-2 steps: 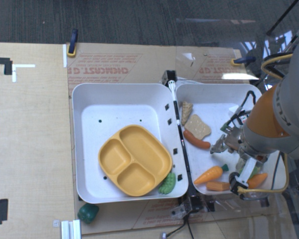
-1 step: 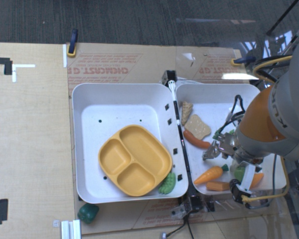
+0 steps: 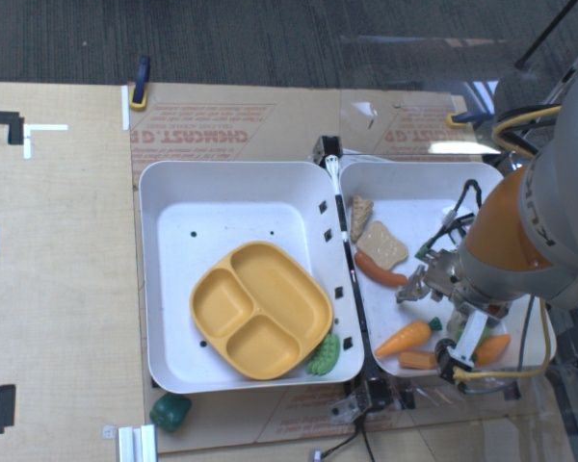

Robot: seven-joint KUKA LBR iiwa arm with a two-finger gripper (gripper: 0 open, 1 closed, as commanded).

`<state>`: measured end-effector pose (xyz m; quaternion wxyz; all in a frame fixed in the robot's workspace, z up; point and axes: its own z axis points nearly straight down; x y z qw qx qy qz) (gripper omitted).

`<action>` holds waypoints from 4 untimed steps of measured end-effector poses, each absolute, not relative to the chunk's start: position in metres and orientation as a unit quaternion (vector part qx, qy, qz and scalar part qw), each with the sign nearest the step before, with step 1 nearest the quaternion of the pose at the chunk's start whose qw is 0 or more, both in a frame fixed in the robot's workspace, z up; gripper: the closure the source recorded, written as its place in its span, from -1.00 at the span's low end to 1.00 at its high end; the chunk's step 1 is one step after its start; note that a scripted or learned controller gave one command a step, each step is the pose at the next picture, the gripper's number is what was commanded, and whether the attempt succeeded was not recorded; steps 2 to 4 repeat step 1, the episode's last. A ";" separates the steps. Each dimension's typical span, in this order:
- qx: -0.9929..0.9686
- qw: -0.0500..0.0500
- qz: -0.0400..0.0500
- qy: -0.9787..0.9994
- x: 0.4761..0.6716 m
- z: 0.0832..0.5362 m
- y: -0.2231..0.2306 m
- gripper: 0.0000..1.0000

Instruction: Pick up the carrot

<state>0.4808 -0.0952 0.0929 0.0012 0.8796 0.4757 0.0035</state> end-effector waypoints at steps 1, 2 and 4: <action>0.775 -0.002 -0.001 0.632 0.478 0.091 -0.093 -1.00; 0.775 -0.002 -0.001 0.632 0.478 0.091 -0.093 -1.00; 0.775 -0.002 -0.001 0.632 0.478 0.091 -0.093 -1.00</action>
